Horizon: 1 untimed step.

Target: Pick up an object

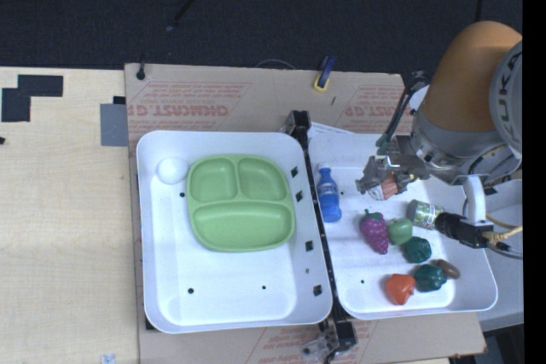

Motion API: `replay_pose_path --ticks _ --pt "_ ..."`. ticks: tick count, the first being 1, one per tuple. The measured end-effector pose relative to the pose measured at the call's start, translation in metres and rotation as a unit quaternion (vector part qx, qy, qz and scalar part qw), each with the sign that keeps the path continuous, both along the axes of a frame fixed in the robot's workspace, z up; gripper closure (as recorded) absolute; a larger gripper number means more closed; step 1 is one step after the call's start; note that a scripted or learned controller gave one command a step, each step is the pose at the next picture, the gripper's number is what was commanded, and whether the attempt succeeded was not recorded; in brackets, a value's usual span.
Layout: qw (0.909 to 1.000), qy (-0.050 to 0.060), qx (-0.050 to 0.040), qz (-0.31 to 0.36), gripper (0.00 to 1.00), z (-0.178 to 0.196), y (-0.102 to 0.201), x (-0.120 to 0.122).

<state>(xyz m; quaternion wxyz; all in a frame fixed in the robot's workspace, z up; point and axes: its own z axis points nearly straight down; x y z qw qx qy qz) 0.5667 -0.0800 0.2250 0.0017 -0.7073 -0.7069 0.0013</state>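
My gripper (381,179) hangs low over the upper part of the right bin (358,151). A small reddish thing (392,187) shows right at its tip; I cannot tell if it is held or lies beneath. Left of the gripper a blue bottle (328,194) lies near the bin's left wall. Below the gripper lie purple grapes (374,233), a light green piece (399,229) and a dark green piece (416,250). Nearer the front edge are an orange-red piece (398,289), a teal-green piece (429,278) and a small brown piece (449,271).
The left bin (162,268) holds a green divided plate (241,202) and a white ball (171,170) in its far left corner. A black divider (311,217) runs between the bins. A blue and yellow clamp (323,74) sits on the cardboard behind.
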Motion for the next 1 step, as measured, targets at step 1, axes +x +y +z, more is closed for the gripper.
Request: replay_pose_path --ticks 1 --pt "1.0000 -0.001 0.0002 0.001 1.00 0.0102 0.0050 0.0017"
